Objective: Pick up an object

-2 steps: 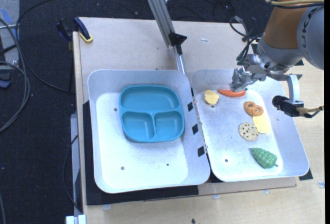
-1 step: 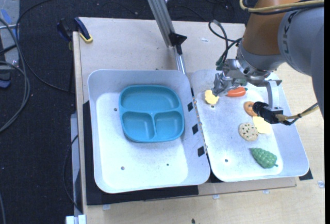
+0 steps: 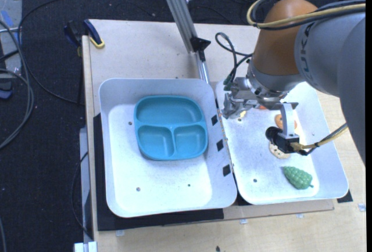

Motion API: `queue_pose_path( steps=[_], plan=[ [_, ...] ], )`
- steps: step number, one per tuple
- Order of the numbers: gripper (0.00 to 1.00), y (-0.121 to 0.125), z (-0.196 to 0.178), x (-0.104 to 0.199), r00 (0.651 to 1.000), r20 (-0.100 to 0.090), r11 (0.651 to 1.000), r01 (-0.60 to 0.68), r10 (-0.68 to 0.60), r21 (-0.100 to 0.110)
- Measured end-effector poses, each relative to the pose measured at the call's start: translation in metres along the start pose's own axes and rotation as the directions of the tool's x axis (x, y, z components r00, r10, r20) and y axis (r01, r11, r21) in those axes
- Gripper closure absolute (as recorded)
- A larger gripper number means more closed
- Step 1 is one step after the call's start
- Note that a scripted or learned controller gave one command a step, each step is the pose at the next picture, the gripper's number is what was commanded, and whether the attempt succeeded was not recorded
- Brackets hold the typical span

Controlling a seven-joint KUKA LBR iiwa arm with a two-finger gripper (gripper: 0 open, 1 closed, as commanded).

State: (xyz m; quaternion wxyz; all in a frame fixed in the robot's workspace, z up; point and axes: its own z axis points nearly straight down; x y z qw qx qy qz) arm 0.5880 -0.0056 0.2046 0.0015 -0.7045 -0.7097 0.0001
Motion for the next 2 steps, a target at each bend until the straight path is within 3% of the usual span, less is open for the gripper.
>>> queue_pose_path(
  steps=[1,2],
  plan=[
    [1.00,-0.013,0.001,0.049,1.000,0.000,1.000,0.001,-0.001,0.000],
    [1.00,-0.032,-0.022,0.098,1.000,0.000,1.000,0.001,-0.001,-0.003]
  ],
)
